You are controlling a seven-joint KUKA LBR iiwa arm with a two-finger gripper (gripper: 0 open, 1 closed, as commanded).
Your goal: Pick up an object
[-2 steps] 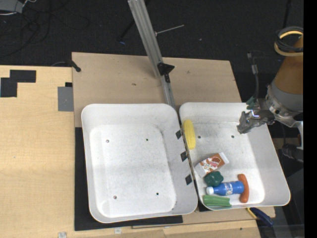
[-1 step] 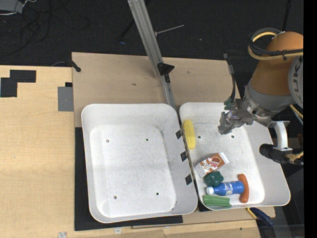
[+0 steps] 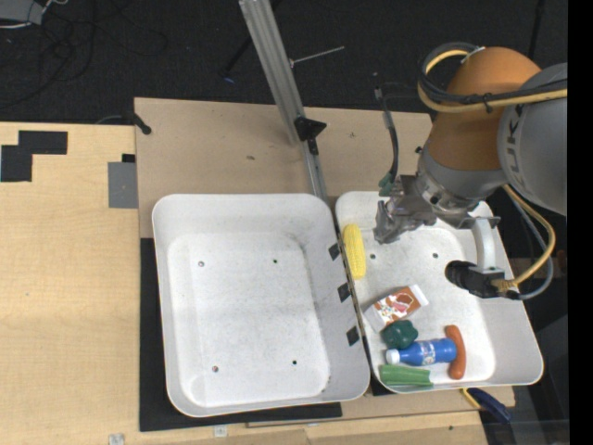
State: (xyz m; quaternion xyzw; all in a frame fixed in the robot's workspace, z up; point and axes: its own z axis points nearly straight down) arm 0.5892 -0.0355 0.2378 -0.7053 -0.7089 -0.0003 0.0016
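Observation:
My gripper [image 3: 387, 225] hangs over the upper left part of the right bin [image 3: 505, 318], above bare bin floor and just right of a yellow corn cob [image 3: 354, 250]. Nothing shows between its fingers. Lower in the same bin lie a red-and-white packet [image 3: 399, 305], a dark green object [image 3: 401, 333], a blue and white bottle [image 3: 426, 352], an orange-red sausage [image 3: 454, 351] and a green pod [image 3: 406, 375].
The left bin [image 3: 243, 304] sits beside the right one, sharing a divider with black clips. A slanted aluminium bar [image 3: 276, 72] rises behind the bins. The arm's orange-banded wrist [image 3: 482, 119] and cables loom over the right bin's far edge.

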